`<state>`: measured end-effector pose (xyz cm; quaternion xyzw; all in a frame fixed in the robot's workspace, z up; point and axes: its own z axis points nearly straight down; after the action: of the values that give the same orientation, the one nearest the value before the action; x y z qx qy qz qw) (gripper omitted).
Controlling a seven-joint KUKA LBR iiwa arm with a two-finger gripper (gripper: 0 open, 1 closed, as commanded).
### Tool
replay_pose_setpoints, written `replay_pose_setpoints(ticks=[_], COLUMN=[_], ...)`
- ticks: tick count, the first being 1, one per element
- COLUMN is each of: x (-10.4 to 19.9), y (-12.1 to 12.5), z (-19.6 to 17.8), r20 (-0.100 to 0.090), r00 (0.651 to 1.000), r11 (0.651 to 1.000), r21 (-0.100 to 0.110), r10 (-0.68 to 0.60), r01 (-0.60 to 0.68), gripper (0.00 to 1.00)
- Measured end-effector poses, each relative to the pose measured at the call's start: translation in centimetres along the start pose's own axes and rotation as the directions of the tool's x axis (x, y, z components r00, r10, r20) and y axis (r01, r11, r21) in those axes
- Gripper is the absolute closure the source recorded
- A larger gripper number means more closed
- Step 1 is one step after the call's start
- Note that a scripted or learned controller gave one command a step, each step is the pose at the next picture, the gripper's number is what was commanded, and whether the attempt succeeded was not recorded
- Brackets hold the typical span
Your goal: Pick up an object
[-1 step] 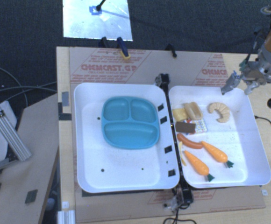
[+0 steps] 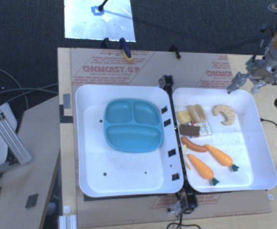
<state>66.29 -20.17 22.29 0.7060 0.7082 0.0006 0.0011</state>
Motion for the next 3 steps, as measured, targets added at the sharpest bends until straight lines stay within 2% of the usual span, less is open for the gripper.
replay_pose_setpoints(ticks=[2, 3], x=[0.7, 0.8], y=[-0.9, -0.8], z=[12.1, 13.8], r20=[-0.001, 0.0], r00=[1.0, 1.0], r11=[1.0, 1.0], r21=[0.004, 0.001], r10=[0.0, -0.003], r01=[0.0, 0.003], gripper=[0.0, 0.0])
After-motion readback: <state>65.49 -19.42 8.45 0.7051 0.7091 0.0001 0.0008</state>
